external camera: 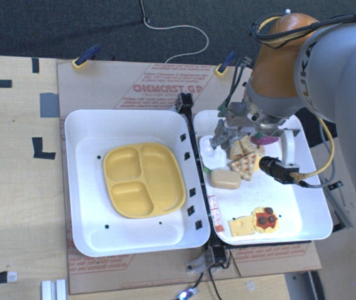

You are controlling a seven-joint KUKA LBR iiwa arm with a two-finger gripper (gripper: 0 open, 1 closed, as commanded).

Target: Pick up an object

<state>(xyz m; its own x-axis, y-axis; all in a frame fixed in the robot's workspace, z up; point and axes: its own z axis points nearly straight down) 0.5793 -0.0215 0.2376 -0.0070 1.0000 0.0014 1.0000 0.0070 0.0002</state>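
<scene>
Two shallow white bins sit side by side on a cardboard sheet [159, 89] printed with red lettering, laid over the wooden bench [15, 186]. The left bin [81, 167] and right bin [318, 220] meet at a black clip [184, 102]. Blue clamps [85, 56] pin the sheet's far corners. A white cable [178, 30] curls across the dark floor [52, 14] beyond.

Divided plate [144, 180] in the left bin [84, 167]; waffle [245, 162], bun [226, 179] and pizza slice [254, 221] in the right bin [309, 220].
</scene>
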